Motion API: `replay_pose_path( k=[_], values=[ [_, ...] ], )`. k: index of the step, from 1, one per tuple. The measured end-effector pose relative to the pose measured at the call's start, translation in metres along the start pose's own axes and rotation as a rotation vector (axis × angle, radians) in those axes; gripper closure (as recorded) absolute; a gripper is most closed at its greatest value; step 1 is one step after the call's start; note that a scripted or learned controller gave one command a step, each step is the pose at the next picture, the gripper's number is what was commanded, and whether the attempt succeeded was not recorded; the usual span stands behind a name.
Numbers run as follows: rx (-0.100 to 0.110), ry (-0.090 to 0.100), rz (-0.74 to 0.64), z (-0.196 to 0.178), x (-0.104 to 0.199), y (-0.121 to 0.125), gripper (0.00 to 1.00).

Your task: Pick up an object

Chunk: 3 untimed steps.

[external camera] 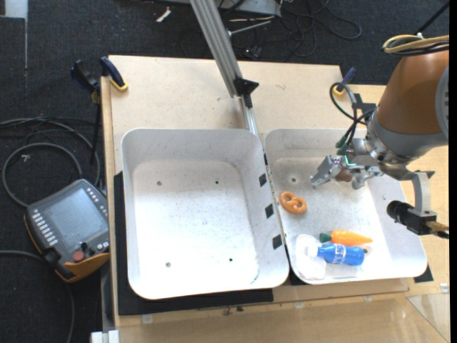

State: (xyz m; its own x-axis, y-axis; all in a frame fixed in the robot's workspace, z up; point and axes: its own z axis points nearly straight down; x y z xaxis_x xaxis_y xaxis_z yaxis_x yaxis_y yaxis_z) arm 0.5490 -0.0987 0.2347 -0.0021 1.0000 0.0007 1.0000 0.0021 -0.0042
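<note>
My gripper (340, 179) hangs over the back of the right bin (400, 224), with its two grey fingers spread apart and open. An orange pretzel-shaped piece (293, 203) lies on the bin floor to the gripper's front left, apart from it. Near the bin's front edge lie an orange carrot-like piece (350, 238), a blue bottle (343, 254) and a white object (309, 257), close together. Nothing shows clearly between the fingers.
The left bin (143, 191) stands beside the right one, sharing a middle wall. A slanted metal pole (218, 38) rises behind the bins. A pendant (68, 224) lies on the floor at the left. A black fitting (403, 214) sits at the right bin's edge.
</note>
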Motion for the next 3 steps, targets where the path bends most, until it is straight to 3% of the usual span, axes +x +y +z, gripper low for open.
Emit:
replay_pose_path(
  k=[1,3],
  values=[
    [-0.004,-0.001,0.002,-0.001,0.000,0.001,0.00],
    [0.002,0.000,0.004,0.111,-0.018,0.004,0.00]
  ],
)
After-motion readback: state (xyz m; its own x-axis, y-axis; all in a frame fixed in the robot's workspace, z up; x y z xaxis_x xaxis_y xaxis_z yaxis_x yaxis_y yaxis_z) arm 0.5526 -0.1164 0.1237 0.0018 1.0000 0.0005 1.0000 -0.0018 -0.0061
